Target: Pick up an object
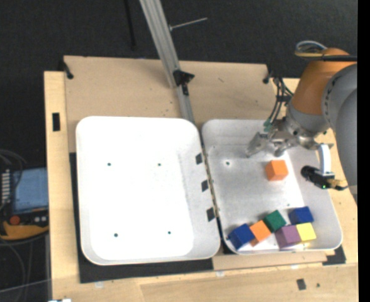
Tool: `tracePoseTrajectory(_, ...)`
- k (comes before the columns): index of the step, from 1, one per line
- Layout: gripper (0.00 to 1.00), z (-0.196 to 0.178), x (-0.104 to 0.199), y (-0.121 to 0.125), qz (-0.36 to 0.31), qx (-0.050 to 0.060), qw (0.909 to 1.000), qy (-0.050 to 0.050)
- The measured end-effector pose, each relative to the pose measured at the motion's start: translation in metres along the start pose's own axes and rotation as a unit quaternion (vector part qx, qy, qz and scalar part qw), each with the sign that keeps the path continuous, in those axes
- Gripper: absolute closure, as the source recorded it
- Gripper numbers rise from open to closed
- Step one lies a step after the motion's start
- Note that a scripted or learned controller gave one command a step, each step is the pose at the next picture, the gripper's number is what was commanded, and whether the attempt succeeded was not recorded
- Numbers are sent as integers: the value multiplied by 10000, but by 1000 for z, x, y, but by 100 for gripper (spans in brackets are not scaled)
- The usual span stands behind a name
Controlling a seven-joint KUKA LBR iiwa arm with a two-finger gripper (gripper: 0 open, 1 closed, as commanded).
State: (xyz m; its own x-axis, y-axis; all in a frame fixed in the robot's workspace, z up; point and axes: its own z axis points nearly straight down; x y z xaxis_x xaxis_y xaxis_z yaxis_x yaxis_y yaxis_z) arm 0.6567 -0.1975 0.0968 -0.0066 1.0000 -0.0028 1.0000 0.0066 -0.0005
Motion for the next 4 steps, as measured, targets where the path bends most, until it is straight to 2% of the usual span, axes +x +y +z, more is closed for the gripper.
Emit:
tracePoseTrajectory(1, 100, -14, -1, 1, -15, -24, 10000, -17)
tracePoseTrajectory(2, 100, -79, -5, 4, 0, -48, 10000, 0)
tracePoseTrajectory(3, 100, -122, -7, 6, 5, -39, 10000, 3)
tracePoseTrajectory(4, 100, -136, 40, -14, 4, -14, 10000, 15)
